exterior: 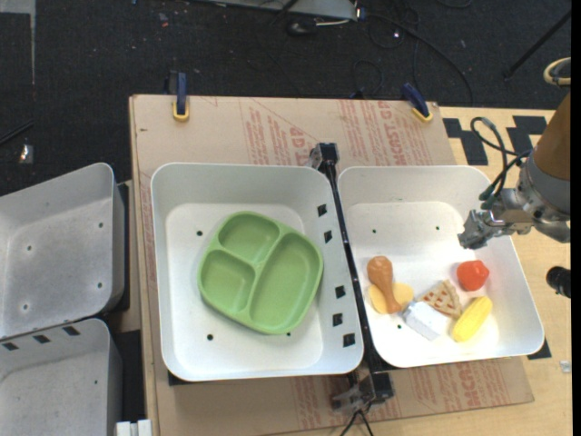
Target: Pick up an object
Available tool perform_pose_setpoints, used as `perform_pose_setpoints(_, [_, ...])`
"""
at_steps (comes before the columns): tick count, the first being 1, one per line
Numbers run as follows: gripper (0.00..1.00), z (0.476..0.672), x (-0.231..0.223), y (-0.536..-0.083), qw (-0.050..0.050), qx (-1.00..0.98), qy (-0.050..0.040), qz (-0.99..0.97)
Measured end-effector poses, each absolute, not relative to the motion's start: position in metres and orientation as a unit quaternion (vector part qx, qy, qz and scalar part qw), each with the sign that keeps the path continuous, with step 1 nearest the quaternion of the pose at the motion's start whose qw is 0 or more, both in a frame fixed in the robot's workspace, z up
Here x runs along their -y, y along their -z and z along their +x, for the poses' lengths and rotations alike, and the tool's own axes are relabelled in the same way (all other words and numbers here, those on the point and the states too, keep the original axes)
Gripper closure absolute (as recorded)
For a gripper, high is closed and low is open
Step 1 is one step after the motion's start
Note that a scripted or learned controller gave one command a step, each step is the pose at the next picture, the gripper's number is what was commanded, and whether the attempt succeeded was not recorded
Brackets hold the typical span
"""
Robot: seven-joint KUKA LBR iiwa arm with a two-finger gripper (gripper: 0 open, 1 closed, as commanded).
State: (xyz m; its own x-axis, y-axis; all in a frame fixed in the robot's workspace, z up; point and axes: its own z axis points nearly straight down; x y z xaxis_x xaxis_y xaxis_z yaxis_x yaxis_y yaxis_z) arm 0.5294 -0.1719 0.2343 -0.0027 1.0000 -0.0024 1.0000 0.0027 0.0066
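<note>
The right bin [399, 214] holds a cluster of toy food near its front: a brown drumstick [382, 276] on a yellow piece [398, 296], a pizza slice [444, 297], a small white block [421, 319], a yellow corn-like piece [471, 319] and a red tomato [472, 275]. My gripper [474, 233] hangs over the right bin's right side, just above and behind the tomato, with nothing visibly between its fingers. The arm comes in from the right edge.
The left bin [177, 198] holds a green three-compartment plate [261, 272]. A black divider with clips [336, 243] runs between the bins. White lids [54, 243] lie off the bench to the left. Clamps [181, 95] hold the board's far edge.
</note>
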Motion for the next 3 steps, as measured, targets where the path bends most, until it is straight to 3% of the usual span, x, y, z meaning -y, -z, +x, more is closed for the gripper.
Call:
perform_pose_setpoints(1, [1.0,0.531,0.172,-0.288,0.003,-0.708,-0.0015,0.706])
perform_pose_setpoints(3, [1.0,0.546,0.049,-0.26,-0.001,-0.71,-0.0002,0.704])
